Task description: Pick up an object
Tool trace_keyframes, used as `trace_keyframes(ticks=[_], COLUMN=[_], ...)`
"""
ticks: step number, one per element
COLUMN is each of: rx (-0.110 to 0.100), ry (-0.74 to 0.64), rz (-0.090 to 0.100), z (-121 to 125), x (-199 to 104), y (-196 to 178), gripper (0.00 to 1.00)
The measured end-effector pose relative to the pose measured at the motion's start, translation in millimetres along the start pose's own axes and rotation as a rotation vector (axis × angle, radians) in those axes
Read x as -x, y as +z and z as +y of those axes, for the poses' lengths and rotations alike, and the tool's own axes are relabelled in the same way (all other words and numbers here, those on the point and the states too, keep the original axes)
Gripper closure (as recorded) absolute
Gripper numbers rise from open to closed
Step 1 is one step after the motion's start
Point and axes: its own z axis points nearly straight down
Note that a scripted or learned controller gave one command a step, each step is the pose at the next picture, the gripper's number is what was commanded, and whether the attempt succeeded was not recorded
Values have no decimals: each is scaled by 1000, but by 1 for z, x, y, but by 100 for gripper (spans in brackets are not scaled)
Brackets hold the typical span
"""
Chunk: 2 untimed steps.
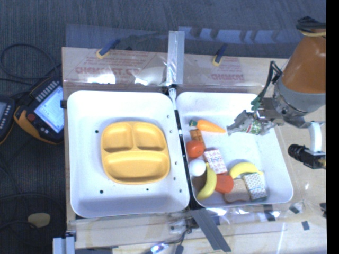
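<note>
**Grey metal tool low over the right bin**

Grey gripper [237, 127] hangs over the right bin's [275, 157] upper part, just right of the carrot [212, 126]. Whether it is spread or pressed together cannot be told, and nothing is clearly pinched in it.

Two shallow, glossy white plastic bins sit side by side. The left bin [79, 157] bears one smooth yellow plate [135, 151] with three compartments. The pickable objects crowd the right bin's left and lower parts: one tapered orange carrot, two curved yellow bananas [208, 184] [244, 168], one white egg [197, 168], one round red tomato [194, 149] and one small printed carton [214, 160].
</note>
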Motion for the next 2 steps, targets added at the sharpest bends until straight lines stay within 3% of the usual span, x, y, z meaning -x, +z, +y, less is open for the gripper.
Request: trace_keyframes(ticks=[1, 2], rx=[5, 4], ry=[-192, -562], rz=[-1, -1], z=[49, 29], x=[-4, 24], y=[162, 70], gripper=[0, 0])
